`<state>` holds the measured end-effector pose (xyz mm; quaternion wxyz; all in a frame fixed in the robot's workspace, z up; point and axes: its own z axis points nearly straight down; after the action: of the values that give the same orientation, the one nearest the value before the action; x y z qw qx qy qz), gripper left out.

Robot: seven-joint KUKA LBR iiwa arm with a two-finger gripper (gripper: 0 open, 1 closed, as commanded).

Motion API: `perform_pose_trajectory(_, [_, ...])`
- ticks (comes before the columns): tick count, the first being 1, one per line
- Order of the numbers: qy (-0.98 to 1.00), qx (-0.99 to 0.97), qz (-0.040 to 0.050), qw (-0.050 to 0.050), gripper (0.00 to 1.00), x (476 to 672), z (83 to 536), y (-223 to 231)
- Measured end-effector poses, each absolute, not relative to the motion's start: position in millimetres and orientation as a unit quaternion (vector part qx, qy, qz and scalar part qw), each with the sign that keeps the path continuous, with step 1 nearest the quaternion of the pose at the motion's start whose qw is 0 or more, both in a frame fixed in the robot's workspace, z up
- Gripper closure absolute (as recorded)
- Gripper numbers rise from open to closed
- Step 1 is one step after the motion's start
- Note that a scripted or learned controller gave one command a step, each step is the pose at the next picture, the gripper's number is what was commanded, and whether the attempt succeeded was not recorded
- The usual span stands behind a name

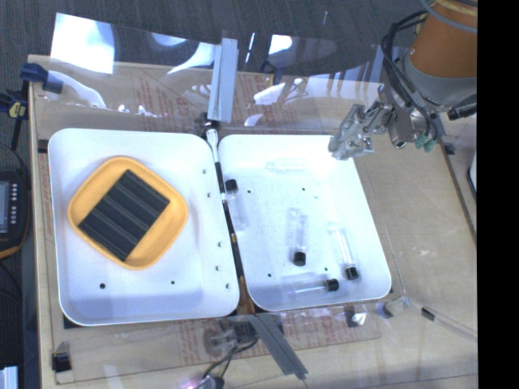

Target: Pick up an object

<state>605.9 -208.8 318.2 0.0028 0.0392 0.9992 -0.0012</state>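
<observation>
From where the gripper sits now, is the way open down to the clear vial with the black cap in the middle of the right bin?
Probably yes. The gripper hangs over the right bin's far corner, and the vial lies flat, apart from the other vials, with nothing above it.

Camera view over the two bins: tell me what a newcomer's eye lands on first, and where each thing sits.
First comes the yellow tray with its dark ribbed insert, lying at a slant in the left bin. Next, the grey arm with its orange band at the upper right, its gripper hanging over the far right corner of the right bin. Last, several clear vials with black caps lie scattered in that bin's near half.
</observation>
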Motion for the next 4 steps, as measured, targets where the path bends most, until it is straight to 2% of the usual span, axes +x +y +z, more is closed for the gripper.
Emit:
perform_pose_trajectory(1, [0.999, -0.049, -0.0002, 0.0, 1.0, 572.8, 322.9, -209.1])
perform_pose_trajectory(2, [0.996, -0.088, -0.0008, 0.001, 1.0, 615.3, 307.0, -210.5])
perform_pose_trajectory(3, [0.985, -0.173, -0.0001, 0.0, 1.0, 592.1, 279.7, -208.3])
perform_pose_trajectory(4, [0.946, -0.324, -0.0019, 0.003, 1.0, 627.4, 317.8, -207.9])
